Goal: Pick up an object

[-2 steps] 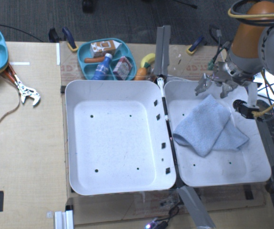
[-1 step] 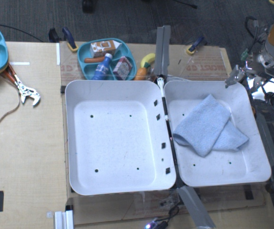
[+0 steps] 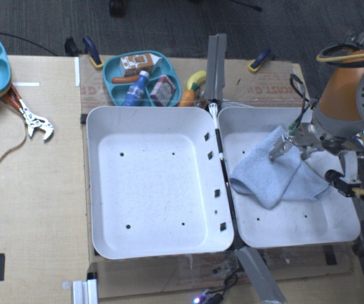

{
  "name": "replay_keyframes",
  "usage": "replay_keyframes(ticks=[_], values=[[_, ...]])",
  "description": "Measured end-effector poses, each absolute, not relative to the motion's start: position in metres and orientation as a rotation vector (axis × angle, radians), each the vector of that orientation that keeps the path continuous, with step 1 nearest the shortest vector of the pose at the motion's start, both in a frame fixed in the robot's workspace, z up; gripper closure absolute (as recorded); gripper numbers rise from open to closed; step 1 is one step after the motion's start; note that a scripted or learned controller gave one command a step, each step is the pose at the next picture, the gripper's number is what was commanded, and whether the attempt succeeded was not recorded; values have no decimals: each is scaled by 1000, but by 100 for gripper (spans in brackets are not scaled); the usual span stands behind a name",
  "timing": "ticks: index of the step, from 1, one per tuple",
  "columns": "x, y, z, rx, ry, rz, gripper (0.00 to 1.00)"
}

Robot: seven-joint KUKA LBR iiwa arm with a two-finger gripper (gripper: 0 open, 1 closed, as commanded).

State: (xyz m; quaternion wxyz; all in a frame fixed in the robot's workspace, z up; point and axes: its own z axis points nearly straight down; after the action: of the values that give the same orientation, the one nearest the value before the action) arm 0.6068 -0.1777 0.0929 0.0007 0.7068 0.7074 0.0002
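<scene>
One blue-grey cloth (image 3: 276, 173) lies crumpled in the right bin (image 3: 333, 230), centre-right of the frame. At its upper edge sits the gripper (image 3: 294, 145), fingers spread apart, touching the fabric.

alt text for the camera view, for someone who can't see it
A grey robot arm's gripper is at the upper edge of a crumpled light blue cloth in the right white bin. A blue tray of small items sits behind the left bin.

The gripper (image 3: 291, 145) sits over the right bin (image 3: 333, 233), at the raised top edge of a crumpled blue-grey cloth (image 3: 273, 176)
</scene>
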Motion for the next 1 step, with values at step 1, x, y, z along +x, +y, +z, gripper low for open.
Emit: replay_keyframes(ticks=[1], values=[[660, -215, 118, 2243, 2196, 3, 0]])
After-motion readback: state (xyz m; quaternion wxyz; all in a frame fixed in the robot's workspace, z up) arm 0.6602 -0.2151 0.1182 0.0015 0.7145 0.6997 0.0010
